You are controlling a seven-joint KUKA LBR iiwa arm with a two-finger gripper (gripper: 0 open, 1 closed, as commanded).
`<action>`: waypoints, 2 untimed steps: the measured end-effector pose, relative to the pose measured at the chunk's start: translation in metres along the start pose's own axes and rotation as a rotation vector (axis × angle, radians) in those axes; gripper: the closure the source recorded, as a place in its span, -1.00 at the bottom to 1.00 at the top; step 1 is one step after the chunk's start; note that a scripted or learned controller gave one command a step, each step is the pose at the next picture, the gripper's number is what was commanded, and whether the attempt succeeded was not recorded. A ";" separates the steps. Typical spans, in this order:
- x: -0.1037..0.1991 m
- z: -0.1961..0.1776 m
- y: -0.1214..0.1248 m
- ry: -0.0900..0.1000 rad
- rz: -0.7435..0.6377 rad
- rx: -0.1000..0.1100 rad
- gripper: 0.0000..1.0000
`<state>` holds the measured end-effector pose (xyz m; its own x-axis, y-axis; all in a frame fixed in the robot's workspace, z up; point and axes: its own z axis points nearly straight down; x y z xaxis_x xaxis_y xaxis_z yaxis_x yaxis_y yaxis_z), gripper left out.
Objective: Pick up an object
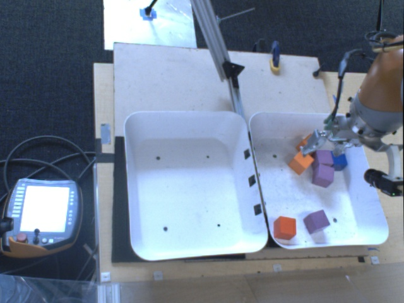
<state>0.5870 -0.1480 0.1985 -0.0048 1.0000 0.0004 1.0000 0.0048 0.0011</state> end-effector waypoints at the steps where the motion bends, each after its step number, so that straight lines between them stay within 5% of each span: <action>1: 0.000 0.000 0.000 0.000 0.001 0.000 -1.00; 2: -0.002 0.062 -0.004 0.000 0.003 0.006 -1.00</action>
<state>0.5829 -0.1502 0.1368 -0.0020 1.0000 0.0006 1.0000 0.0020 -0.0047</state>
